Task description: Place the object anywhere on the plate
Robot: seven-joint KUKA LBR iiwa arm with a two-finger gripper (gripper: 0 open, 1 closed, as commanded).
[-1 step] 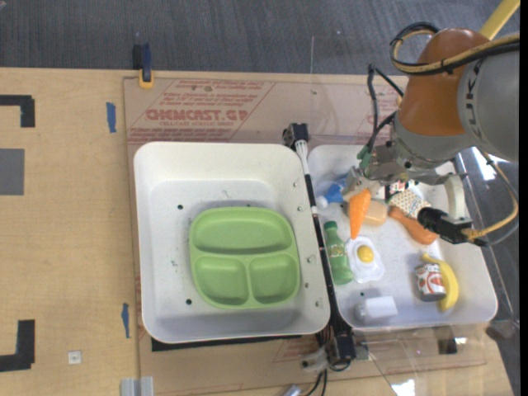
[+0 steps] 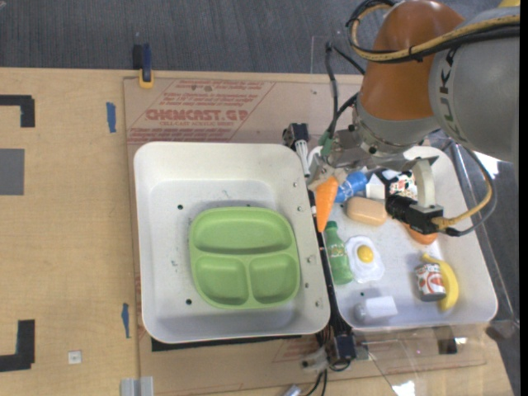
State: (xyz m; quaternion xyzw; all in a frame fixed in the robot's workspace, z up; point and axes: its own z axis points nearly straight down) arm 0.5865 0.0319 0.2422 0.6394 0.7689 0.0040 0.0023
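Worktop with two white bins; the arm hangs over the right bin's toys.
Claw (image 2: 356,162) state: cannot tell. Lift one toy cleanly, then set it on the green plate (image 2: 244,256).

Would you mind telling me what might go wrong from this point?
The toys in the right bin lie crowded: the carrot, bread roll and blue object almost touch, so a grasp may catch two or none. The arm hides that corner. The green plate sits across the bin wall, so a weak hold could drop there.
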